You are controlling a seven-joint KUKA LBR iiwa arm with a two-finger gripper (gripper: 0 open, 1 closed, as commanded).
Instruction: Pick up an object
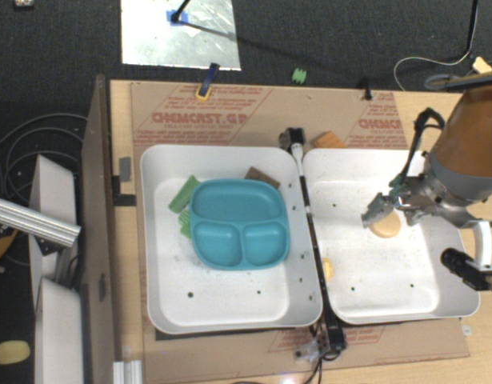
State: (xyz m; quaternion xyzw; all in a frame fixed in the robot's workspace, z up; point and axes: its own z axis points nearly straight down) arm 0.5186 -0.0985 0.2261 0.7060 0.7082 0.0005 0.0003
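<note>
The surface [230, 114] carries two white bins. The left bin [162, 294] holds a blue divided tray [238, 222] over green pieces [182, 194]. The pincer [383, 210] is in the right bin [406, 294], directly above a tan round object [386, 228]; finger spacing cannot be determined.

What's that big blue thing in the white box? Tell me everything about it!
It is a blue divided tray, plastic-looking, with rounded corners and three sections: one wide, two smaller. It lies flat, open side up, in the left bin. Its edge covers part of a green piece, and a brown piece pokes out behind it.
</note>
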